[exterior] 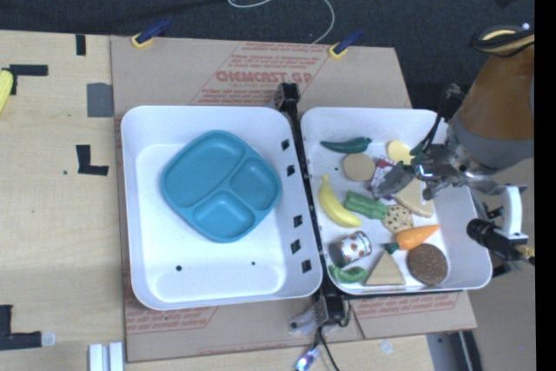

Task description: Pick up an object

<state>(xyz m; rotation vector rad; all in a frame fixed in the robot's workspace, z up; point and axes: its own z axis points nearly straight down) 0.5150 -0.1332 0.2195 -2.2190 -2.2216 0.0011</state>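
Hanging low over the middle of the right bin (452,122), the gripper (395,178) sits directly above the crowd of toy food. The dark fingers reach toward the view's left, but the pile beneath them blurs their outline, so I cannot tell how they stand, nor whether anything lies between them.

No item is seen raised clear of the bin. On that evidence the pick is judged not yet made: the approach is done; the grasp and the lift remain.

Candidate objects, taken outward from the gripper: a green cucumber (365,206) just below it; a tan round cookie (356,167) just beside it toward the left; a speckled cracker (399,217); a yellow banana (334,204) near the divider; a green chili pepper (346,144) toward the far wall; an orange carrot (415,235); and a brown round patty (427,263) in the near corner. Several of these touch or overlap one another.

The left bin (139,187) holds a blue compartment plate (221,185), well apart from the work.
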